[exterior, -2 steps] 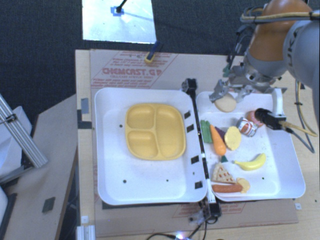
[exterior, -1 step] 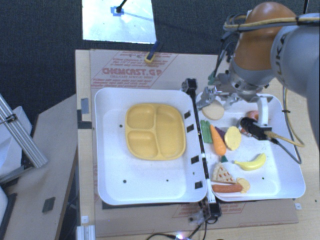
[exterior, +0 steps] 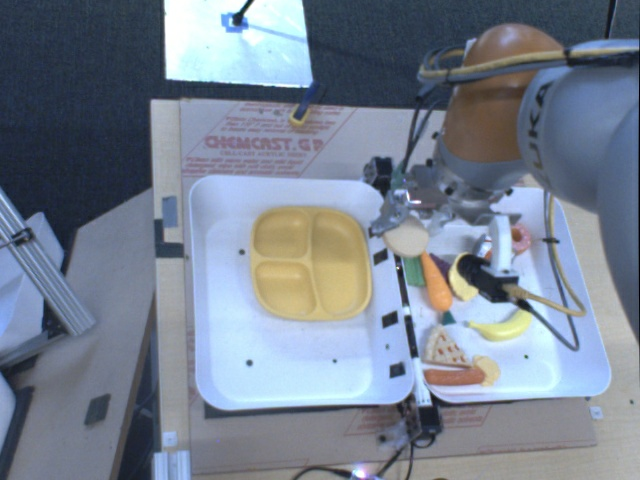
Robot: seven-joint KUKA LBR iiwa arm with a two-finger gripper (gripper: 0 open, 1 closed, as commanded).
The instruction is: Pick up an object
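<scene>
Yellow plastic fills the middle of the left bin (exterior: 215, 368): a divided plate (exterior: 308, 263) with three compartments lying flat on the white floor. At the divider between the bins, near the frame's centre, the gripper (exterior: 400, 223) hangs low with a pale round food piece (exterior: 407, 238) right at its tip; whether the claw is clenched on it or released cannot be told. The right bin (exterior: 570, 368) holds an orange carrot (exterior: 437, 281) just below that piece, then a pizza slice (exterior: 447, 349), a sausage (exterior: 450, 375), a yellow banana (exterior: 505, 324) and a pink ring (exterior: 520, 236) by the arm.
</scene>
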